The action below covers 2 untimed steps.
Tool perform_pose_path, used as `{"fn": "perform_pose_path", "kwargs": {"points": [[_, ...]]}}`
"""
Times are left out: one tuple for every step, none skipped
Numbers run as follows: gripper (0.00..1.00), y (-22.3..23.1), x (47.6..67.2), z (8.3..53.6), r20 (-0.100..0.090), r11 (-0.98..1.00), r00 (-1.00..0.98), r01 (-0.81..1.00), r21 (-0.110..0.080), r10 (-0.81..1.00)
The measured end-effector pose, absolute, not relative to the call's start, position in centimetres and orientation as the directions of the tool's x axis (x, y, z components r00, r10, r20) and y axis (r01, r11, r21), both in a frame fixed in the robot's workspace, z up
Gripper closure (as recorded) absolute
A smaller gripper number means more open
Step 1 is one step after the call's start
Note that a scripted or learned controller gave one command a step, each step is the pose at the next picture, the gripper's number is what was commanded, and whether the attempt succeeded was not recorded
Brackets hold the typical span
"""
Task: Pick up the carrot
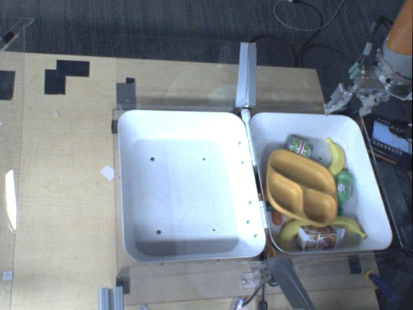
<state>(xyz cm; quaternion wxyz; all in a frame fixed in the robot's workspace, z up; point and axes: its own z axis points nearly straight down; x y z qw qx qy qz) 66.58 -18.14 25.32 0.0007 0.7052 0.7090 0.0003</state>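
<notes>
The gripper (356,99) hangs with fingers spread, holding nothing, past the right bin's (371,163) upper right corner — a yellow divided dish (302,185) lies inside

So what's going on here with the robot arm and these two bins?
The arm's gripper hangs at the top right, just outside the right bin, holding nothing. That bin holds a yellow divided dish, bananas, a can and a small carton. I can't make out a carrot for certain.
</notes>
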Motion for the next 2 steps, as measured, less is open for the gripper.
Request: {"fn": "perform_pose_path", "kwargs": {"points": [[0.00, -20.61, 67.06, 23.54, -0.002, 0.013, -0.013, 1.000, 0.003, 1.000], [1.00, -20.45, 67.34, 24.46, -0.004, 0.021, -0.021, 1.000, 0.005, 1.000]]}}
